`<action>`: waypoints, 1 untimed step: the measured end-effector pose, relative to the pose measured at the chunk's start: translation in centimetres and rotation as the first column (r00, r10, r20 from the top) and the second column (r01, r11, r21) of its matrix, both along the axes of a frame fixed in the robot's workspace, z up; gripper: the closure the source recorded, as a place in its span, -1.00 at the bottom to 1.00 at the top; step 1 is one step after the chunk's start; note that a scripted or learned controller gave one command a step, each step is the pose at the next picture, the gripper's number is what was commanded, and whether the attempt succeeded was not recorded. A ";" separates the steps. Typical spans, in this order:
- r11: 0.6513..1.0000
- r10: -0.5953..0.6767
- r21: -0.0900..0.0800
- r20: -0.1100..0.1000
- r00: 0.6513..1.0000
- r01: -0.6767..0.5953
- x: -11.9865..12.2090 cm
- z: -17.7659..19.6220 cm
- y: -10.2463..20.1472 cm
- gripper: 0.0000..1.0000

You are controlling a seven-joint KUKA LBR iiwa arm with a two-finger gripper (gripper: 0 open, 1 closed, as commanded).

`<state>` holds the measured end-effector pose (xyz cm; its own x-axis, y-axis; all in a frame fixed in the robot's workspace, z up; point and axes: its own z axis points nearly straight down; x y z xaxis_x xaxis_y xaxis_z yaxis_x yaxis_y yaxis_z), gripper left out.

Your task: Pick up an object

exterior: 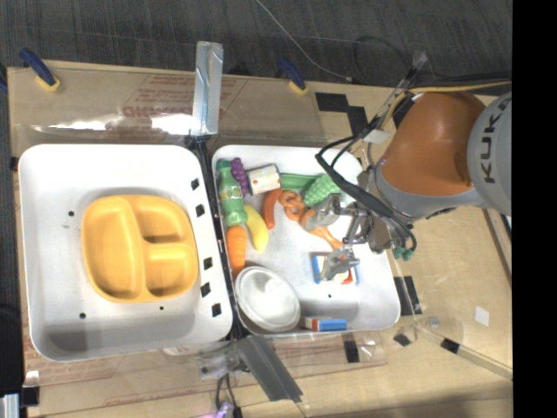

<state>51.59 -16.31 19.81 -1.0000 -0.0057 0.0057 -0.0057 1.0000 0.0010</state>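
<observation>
My gripper [341, 252] hangs low over the right part of the right bin [374, 299], below the orange wrist band [431, 146]. Directly under it lies a small blue and orange object [334, 270], partly covered by the gripper. Just to its upper left are an orange toy [294, 205] and a green ridged toy [318, 186]. A yellow banana [255, 228], a carrot [237, 247], a green bottle [230, 190] and a white cylinder [265, 178] lie along the bin's left side. I cannot make out anything held in the gripper.
A white bowl [267, 297] sits at the right bin's front, with a small blue and red item [326, 324] beside it. The left bin [52, 181] holds a yellow divided plate [139, 246]. Black cables [348, 146] loop off the wrist.
</observation>
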 end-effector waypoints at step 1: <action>1.000 -0.020 0.000 0.004 1.000 0.020 3.5 -10.9 -0.8 -1.00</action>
<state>55.06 -17.13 8.94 -0.9999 0.0139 0.0013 0.0139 0.9999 0.0005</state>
